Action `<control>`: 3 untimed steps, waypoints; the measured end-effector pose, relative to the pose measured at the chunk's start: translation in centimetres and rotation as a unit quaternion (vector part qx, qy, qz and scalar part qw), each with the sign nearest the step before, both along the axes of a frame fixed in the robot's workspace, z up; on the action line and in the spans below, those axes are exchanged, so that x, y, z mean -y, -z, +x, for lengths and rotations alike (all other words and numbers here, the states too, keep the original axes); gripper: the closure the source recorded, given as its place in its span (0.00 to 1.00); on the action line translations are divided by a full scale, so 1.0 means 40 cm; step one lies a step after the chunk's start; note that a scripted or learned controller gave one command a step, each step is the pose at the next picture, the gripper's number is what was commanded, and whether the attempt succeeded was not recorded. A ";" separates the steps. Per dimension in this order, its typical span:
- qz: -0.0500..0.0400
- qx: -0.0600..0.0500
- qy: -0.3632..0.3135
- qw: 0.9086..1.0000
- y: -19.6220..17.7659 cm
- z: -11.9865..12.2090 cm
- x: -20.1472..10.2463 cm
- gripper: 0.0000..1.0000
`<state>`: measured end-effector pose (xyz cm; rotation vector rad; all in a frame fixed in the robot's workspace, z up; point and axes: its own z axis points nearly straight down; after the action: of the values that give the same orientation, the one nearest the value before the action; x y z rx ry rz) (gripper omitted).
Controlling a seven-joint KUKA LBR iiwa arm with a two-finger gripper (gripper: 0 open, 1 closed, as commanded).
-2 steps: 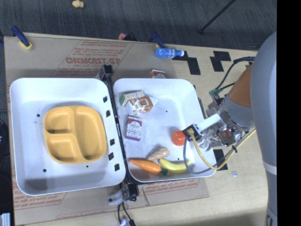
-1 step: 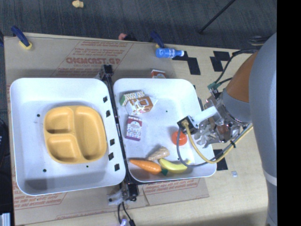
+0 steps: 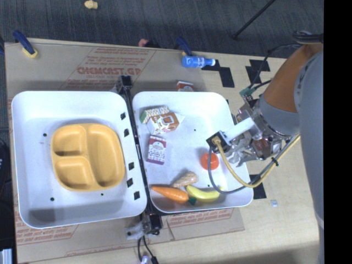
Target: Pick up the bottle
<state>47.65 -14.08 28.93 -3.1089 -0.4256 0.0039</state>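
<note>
A small blue bottle [image 3: 195, 62] lies on its side on the cardboard behind the right bin [image 3: 220, 100], outside both bins. My gripper [image 3: 230, 152] hangs low over the right side of the right bin, well forward and to the right of the bottle. It is next to an orange round item [image 3: 208, 161] on the bin floor. Nothing shows in its grasp, and cables and the wrist body partly hide it.
The right bin also holds two snack packets [image 3: 159, 120], a red box [image 3: 157, 150], a carrot [image 3: 169, 193], a banana [image 3: 203, 193] and a beige lump [image 3: 186, 179]. A yellow divided plate [image 3: 88, 155] sits in the left bin [image 3: 22, 147]. Blue clamps [image 3: 183, 45] grip the cardboard's far edge.
</note>
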 end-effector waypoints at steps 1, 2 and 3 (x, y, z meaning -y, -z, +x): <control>0.000 -0.002 0.031 1.000 0.028 -0.001 0.003 1.00; 0.000 -0.002 0.033 0.999 0.130 -0.003 0.067 1.00; 0.001 -0.001 0.032 0.999 0.120 -0.001 0.034 1.00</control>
<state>47.62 -15.45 24.12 -3.1189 -0.3253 0.0069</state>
